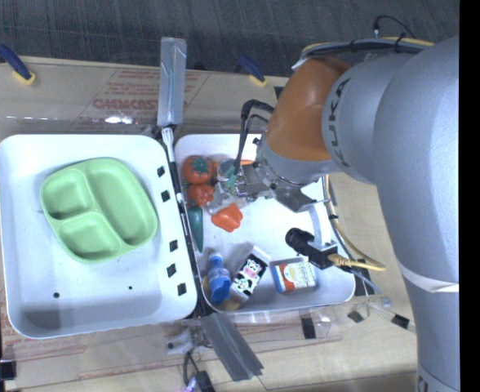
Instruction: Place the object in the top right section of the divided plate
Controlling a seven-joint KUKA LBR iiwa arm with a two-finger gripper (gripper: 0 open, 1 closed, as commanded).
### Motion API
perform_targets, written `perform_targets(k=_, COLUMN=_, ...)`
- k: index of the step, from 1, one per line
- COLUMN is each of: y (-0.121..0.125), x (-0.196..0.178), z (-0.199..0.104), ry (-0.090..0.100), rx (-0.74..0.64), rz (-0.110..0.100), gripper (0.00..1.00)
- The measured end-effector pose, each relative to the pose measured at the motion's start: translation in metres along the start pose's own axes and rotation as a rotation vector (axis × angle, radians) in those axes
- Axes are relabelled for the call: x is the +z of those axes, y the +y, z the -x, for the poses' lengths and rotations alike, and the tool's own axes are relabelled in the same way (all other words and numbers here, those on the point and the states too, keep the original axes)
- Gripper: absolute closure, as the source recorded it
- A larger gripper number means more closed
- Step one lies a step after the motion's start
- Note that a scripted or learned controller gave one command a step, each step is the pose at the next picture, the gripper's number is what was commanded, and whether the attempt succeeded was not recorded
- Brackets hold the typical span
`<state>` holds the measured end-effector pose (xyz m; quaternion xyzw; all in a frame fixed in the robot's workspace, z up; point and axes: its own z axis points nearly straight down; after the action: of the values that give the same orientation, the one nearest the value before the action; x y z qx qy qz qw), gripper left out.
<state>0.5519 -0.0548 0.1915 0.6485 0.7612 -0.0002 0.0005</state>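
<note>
The light green divided plate point(100, 211) lies in the left bin point(28, 300), with two small sections on its left and one long section on its right. My gripper point(233, 180) hangs low over the upper part of the right bin point(342, 288). It is right beside a red tomato-like toy point(197, 170) and just above an orange piece point(227, 216). The wrist and its clutter hide the tips, and nothing can be made out held there.
The right bin also holds a second red toy point(200, 193), a dark green vegetable point(196, 227), a blue bottle point(219, 278), a cow-patterned carton point(249, 276) and an orange box point(294, 276). A ridge with black clips point(173, 243) divides the bins.
</note>
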Motion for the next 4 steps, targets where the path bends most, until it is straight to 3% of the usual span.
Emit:
perform_targets(k=1, y=0.032, x=-0.001, z=-0.058, ry=-0.001, rx=-0.224, rz=0.004, gripper=1.00)
perform_targets(k=2, y=0.116, x=-0.003, z=-0.072, ry=0.002, rx=-0.343, rz=-0.002, gripper=1.00)
perform_targets(k=3, y=0.107, x=0.078, z=-0.160, ry=0.001, rx=0.374, rz=-0.008, gripper=1.00)
perform_targets(k=4, y=0.097, x=0.030, z=-0.150, ry=0.001, rx=0.699, rz=-0.005, gripper=1.00)
